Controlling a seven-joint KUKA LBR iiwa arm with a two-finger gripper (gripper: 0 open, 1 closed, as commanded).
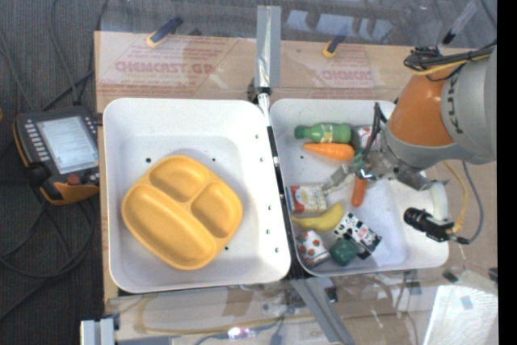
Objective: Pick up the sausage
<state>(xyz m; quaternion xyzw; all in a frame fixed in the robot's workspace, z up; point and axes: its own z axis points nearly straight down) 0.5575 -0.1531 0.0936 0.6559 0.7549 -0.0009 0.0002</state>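
- 2 white bins side by side: left bin carrying a yellow divided plate, 3 compartments, sitting low and left of centre.
- Right bin crowded with toy food.
- Grey arm reaching in from the right, orange band over the bin's upper right part.
- Gripper down among the items near mid-bin; open or clenched, cannot tell from this angle.
- Sausage, small and orange-red, lying just below the gripper tip, standing nearly upright in the view; touching or merely beside, cannot tell.
- Green bottle lying flat at the top of the bin, carrot right beneath it.
- Banana lower down, a red-and-white packet just above it.
- Black-and-white patterned block, a green piece and a small can clustered along the bottom edge.
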